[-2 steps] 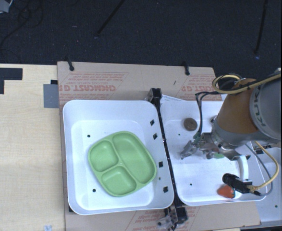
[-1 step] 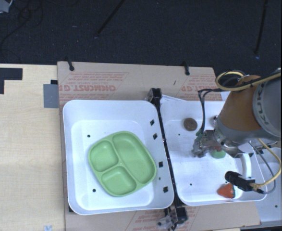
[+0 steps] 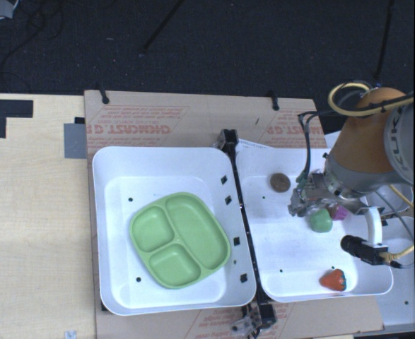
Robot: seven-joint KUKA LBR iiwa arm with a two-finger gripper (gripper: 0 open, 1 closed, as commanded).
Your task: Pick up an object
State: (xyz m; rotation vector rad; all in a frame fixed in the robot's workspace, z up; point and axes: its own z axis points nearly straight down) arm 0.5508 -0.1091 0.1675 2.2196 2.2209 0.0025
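Near edge, right bin (image 3: 278, 288): red-orange obj (image 3: 333, 280), well apart from gripper. Mid: green obj (image 3: 321, 220) seen just beside gripper (image 3: 300, 202); purple bit (image 3: 341, 213) touching it. Finger state couldn't be told, nothing seen held. Brown disc (image 3: 280, 182) farther. Risk: crowded pair nudged, grasp missed.

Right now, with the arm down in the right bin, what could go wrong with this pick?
1. The gripper sits beside the green ball rather than over it, so it may nudge the ball away.
2. A pink object touches the ball's right side and could get dragged along or spoil the grasp.
3. The brown disc lies close by and could be bumped if the arm swings left.
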